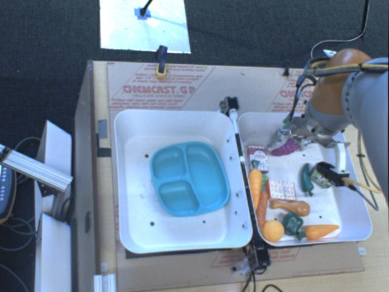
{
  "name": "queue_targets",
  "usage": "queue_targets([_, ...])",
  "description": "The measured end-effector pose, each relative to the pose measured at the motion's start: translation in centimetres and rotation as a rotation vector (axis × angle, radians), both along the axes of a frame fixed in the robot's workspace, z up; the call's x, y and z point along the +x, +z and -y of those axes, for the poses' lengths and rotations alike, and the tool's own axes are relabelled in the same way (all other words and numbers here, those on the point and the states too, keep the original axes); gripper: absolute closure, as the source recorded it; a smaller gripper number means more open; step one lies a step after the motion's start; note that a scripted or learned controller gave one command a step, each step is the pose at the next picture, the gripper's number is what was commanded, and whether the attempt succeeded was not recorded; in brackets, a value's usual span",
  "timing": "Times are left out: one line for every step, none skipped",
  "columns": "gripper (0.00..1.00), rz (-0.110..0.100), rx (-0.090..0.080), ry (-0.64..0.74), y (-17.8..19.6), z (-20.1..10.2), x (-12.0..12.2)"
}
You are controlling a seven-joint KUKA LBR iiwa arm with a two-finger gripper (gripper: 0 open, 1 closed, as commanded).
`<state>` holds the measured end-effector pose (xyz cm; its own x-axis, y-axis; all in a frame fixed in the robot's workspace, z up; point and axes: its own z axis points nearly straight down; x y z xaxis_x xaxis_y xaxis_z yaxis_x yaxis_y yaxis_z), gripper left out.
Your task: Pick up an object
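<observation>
My gripper [282, 140] is low in the back left part of the right bin [358, 224], at the end of the grey arm with the orange band. It is right over a purple toy [292, 146], which pokes out beside and under it. Whether the purple toy is held I cannot tell. Other objects in this bin are a small red and white carton [258, 159], two carrots [255, 183] along the left wall, a printed box [281, 190], a drumstick [293, 207], an orange [273, 230] and a green pepper [293, 223].
A green cucumber [306, 179] and a can [324, 175] lie under the arm at the right. Another carrot [321, 230] lies near the front wall. The left bin [130, 163] holds a blue divided plate [188, 178]. A black divider [240, 157] runs between the bins.
</observation>
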<state>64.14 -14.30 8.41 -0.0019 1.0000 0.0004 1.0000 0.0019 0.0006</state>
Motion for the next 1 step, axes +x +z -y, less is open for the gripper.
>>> queue_targets([1.0,0.006,-0.001,0.002,1.22,0.02,0.19])
